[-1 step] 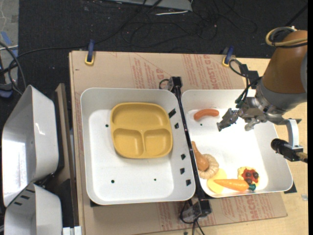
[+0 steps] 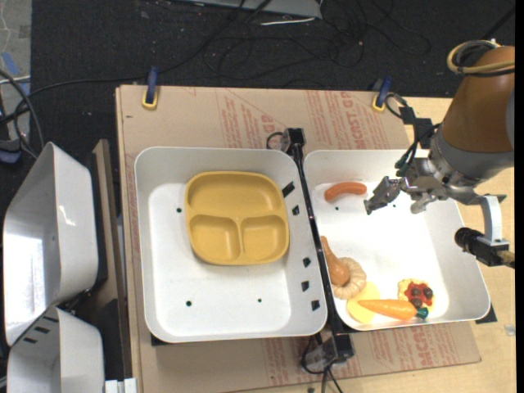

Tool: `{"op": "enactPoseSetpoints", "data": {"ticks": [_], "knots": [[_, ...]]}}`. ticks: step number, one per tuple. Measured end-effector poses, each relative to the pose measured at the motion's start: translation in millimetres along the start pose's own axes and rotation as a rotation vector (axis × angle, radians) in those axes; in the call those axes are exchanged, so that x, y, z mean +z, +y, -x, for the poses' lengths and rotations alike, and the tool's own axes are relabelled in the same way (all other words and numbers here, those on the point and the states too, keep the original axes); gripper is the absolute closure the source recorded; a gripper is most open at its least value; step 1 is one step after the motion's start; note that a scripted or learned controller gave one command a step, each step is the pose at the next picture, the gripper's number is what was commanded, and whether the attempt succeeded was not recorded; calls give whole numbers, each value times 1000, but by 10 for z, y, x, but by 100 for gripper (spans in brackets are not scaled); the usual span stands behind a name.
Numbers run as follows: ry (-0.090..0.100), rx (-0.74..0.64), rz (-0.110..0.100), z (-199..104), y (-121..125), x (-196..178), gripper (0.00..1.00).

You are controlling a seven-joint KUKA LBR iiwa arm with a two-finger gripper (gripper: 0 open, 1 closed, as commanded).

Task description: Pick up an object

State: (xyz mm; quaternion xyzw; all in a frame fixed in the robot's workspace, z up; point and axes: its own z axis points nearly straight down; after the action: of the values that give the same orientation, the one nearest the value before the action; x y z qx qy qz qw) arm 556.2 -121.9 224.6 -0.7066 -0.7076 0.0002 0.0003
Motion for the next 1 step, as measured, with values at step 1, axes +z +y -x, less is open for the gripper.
{"op": "enactPoseSetpoints", "data": {"ticks": [1], "knots": [[0, 4, -5, 79, -61, 576, 0]]}}
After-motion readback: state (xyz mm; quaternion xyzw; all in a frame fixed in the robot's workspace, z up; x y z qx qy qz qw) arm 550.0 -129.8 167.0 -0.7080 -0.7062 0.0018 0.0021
